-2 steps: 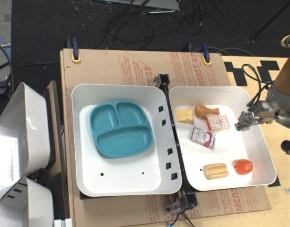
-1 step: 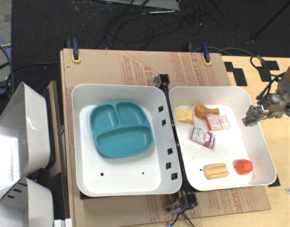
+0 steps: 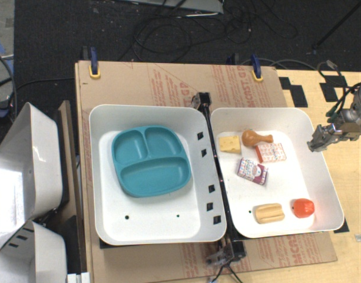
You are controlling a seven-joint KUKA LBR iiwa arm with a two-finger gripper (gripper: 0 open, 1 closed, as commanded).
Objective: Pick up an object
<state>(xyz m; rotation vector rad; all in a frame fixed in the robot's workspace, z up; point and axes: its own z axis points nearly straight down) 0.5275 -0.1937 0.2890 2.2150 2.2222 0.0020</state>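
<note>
Cardboard-covered bench (image 3: 168, 81) on dark speckled floor (image 3: 45, 28), black cables (image 3: 162, 25) trailing behind, two clamps (image 3: 94, 63) on the rear edge

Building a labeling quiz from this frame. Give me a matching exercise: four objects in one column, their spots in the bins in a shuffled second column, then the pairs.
Things:
1. teal plate
2. tomato
3. cheese
4. hot dog

Places:
A. right bin, near right corner
B. left bin, middle
C. right bin, near edge, left of the red item
D. right bin, far left, by the divider

Pairs: 1-B, 2-A, 3-D, 4-C
</note>
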